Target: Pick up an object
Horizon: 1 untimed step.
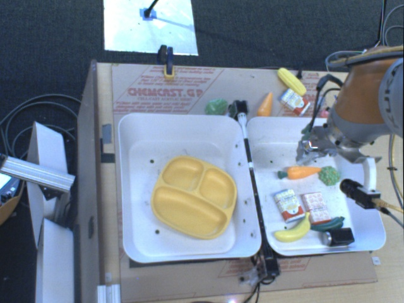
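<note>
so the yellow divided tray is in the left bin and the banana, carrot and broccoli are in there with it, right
Not quite. The yellow divided tray is in the left bin, but the banana, carrot and broccoli lie in the right bin, as the camera view shows.

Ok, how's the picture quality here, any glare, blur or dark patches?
Camera view: even, soft light, sharp enough across both bins; the left bin is near blown-out white, with faint shadow under the yellow tray; the arm looks soft at the right; the floor at the top goes dark apart from a bright sheet.
</note>
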Motion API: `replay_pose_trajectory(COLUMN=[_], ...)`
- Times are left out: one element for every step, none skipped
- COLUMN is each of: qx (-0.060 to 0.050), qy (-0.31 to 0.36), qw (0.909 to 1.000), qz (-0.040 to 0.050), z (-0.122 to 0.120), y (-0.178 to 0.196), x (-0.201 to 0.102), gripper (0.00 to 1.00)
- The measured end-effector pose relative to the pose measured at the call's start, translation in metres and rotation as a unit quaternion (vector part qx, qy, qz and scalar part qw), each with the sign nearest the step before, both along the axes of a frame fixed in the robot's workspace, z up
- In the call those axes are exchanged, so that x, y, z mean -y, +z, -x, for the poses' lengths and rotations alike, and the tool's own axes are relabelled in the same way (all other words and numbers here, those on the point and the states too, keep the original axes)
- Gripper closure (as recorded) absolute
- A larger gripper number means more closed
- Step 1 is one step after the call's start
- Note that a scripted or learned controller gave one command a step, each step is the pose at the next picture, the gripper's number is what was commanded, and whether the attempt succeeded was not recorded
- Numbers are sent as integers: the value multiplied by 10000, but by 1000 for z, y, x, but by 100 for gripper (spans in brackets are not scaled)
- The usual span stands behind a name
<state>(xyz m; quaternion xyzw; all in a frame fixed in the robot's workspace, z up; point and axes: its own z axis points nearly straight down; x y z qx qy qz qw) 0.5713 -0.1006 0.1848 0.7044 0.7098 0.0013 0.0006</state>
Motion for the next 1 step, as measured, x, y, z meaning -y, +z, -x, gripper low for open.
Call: replay_pose_trajectory(qx=[-4], qy=[-21], qw=[10000], qz=[4], z=[1], y=[0], x=[3], gripper=[0])
